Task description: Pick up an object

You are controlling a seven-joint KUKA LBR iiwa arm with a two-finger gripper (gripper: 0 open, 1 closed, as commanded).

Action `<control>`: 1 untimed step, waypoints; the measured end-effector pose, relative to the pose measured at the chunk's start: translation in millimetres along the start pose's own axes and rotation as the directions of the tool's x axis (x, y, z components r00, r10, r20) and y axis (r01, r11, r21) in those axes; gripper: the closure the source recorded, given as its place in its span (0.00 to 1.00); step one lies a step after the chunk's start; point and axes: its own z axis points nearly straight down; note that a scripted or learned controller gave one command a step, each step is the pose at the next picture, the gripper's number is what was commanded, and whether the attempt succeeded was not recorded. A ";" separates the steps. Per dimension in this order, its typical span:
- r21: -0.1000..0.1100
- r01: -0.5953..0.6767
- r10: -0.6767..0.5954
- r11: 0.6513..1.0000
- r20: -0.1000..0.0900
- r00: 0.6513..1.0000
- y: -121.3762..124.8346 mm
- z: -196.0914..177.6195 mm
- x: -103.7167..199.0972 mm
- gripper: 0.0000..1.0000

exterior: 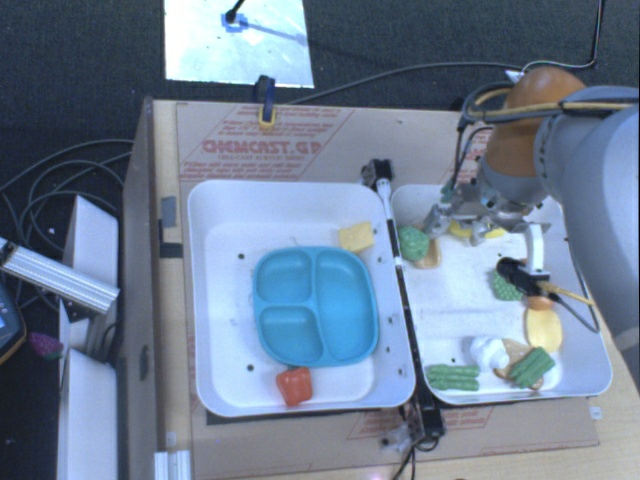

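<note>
— Where is the gripper (470,220) placed, and is anything held in it?

— It is seen low over the far end of the right bin (600,373), under the orange band (530,118) of the arm. Whether it is clenched or released cannot be told, and nothing is seen gripped.

— What is found closest to it?

— A green toy vegetable (411,240) on a tan piece (428,257) is lying just to its left, against the divider. A yellow piece (462,230) is partly hidden under the tool.

— And further out?

— Nearer the camera, a dark green item (507,287), a yellow pear-like fruit (543,326), a white object (487,351), a green pickle-like piece (530,366) and a green bean pod (452,375) are spread along the bin. Across the divider, in the left bin (215,268), a blue divided plate (313,304), a yellow block (356,236) and a red pepper (294,385) are set well apart from the tool.
</note>
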 end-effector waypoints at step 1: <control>-0.012 0.005 -0.005 1.000 -0.001 1.000 3.1 -14.1 1.3 1.00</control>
